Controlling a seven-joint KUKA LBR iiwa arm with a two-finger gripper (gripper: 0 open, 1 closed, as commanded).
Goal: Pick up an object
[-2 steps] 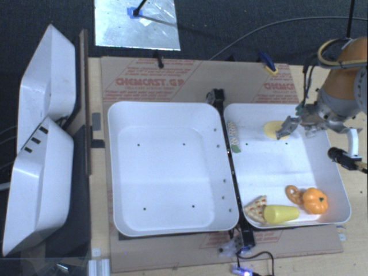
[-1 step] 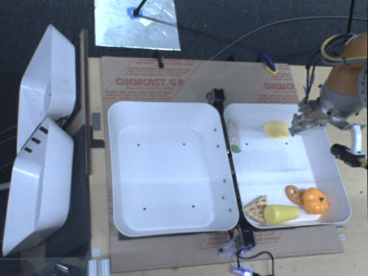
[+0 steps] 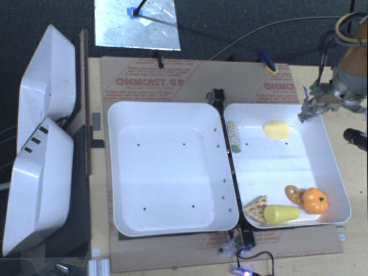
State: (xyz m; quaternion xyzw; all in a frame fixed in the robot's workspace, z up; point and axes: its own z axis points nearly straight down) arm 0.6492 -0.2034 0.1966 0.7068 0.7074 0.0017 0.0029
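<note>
My gripper (image 3: 305, 112) hangs over the right bin's (image 3: 330, 154) far right rim, its fingers' state unclear, so I should drop squarely over the pale yellow piece (image 3: 276, 130) just left before closing.

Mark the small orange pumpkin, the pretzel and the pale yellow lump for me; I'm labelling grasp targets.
small orange pumpkin (image 3: 315, 200), camera view, middle of its body.
pretzel (image 3: 293, 194), camera view, on its twisted loop.
pale yellow lump (image 3: 276, 130), camera view, centre of its top.
</note>
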